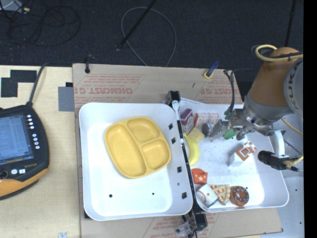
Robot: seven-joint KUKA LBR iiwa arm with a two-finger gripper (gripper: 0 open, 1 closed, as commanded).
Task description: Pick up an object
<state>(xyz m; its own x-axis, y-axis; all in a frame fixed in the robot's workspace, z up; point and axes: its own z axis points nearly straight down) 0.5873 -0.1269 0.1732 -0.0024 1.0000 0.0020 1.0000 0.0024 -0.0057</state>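
While the arm (275, 90) reaches in low over the right bin (277, 195), its claw (223, 130) hangs above the upper part of that bin, close to the divider between the two bins. Whether the claw is apart or together I cannot tell; the wrist and its fittings blur into the clutter beneath, and nothing can be seen caught in it.

Nearly everything loose sits in this bin, which is likely why the arm works on this side. A yellow fruit-shaped toy (193, 145) lies just beside the claw, toward the divider and slightly nearer the camera. A small purple-and-white packet (186, 117) lies beyond that, up against the divider. A small green piece (228, 133) sits right under the claw, too small to identify. An orange-and-white carton (244, 151) lies near the claw on the arm's side. Well apart, at the bin's near edge, rest a red piece (198, 175), a pizza slice (220, 193) and a chocolate doughnut (239, 196).

Over in the left bin, a yellow divided plate (137, 146) lies flat, well away from the claw.

My guess is that the yellow toy or the green piece is the likeliest target, being nearest; a short descent would be needed.
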